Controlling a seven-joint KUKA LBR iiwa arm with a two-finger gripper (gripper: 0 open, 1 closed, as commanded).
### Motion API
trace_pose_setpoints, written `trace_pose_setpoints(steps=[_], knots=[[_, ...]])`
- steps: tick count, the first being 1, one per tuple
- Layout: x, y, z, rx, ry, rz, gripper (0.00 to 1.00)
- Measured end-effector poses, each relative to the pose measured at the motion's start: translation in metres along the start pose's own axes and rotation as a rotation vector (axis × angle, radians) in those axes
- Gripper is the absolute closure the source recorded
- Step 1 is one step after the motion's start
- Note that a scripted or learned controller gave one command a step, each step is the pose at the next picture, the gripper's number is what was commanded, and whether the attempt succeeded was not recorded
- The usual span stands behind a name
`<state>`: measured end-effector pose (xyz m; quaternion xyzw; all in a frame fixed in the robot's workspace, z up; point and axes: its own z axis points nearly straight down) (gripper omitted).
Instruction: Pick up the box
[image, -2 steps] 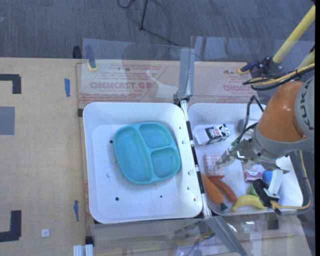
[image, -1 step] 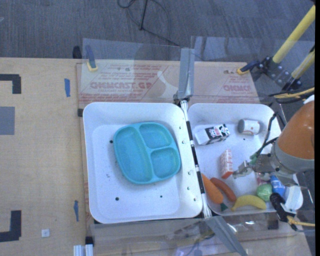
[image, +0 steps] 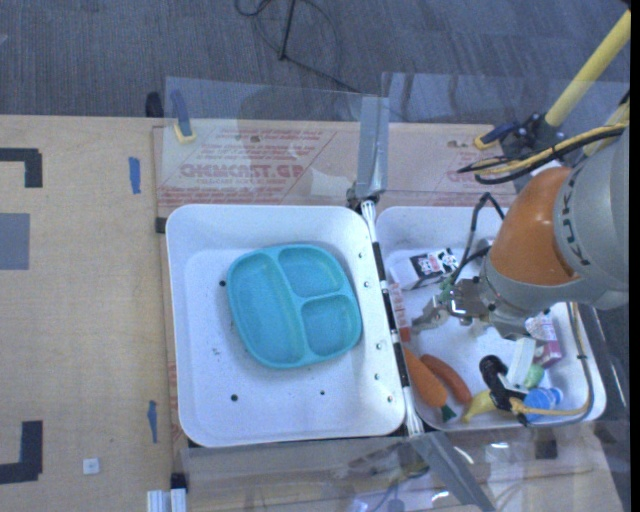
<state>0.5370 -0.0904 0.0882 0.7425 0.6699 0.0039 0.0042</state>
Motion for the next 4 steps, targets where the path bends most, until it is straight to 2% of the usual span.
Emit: trace_pose_setpoints(steps=[1, 2, 3, 4], knots=[[-0.001, 0.046, 0.001, 0.005, -0.002, 0.117, 0.0], [-0.019, 0.084, 0.002, 0.008, -0.002, 0.291, 0.0], [-0.032, 0.113, 0.006, 0.131, -0.003, 0.546, 0.0], [-0.04, 0.113, 0.008, 0.146, -0.015, 0.76, 0.0]])
